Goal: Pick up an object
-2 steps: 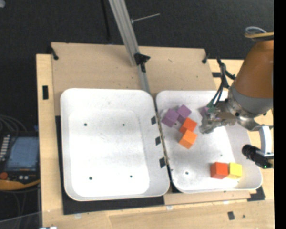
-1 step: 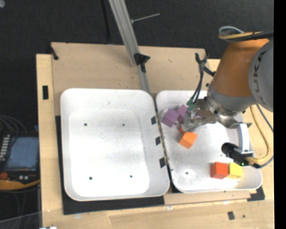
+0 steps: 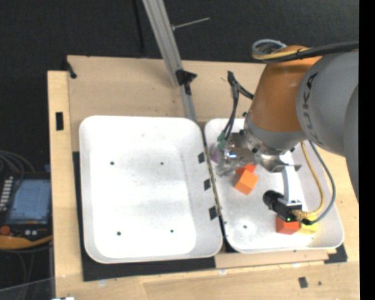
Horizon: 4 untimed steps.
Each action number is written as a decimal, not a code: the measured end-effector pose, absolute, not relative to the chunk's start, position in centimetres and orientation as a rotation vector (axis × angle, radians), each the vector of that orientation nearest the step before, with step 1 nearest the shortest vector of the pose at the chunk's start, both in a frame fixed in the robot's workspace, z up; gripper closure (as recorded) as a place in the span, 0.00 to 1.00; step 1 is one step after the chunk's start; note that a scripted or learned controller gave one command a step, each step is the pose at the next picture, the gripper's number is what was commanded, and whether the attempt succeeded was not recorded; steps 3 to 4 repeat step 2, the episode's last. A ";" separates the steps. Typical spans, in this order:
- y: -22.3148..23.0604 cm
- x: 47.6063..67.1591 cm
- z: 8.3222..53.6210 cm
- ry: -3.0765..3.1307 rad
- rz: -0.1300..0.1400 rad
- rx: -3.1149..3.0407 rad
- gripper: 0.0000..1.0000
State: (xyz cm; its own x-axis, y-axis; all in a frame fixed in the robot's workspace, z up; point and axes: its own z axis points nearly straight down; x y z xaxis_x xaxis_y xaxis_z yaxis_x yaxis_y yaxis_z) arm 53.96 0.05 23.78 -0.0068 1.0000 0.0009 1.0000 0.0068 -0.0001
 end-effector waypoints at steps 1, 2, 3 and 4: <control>4.5 54.4 23.2 -2.229 -0.001 -2.214 1.00; 9.7 55.3 24.5 -2.231 -0.004 -2.211 1.00; 9.7 55.3 24.5 -2.231 -0.004 -2.211 1.00; 9.7 55.3 24.5 -2.231 -0.004 -2.211 1.00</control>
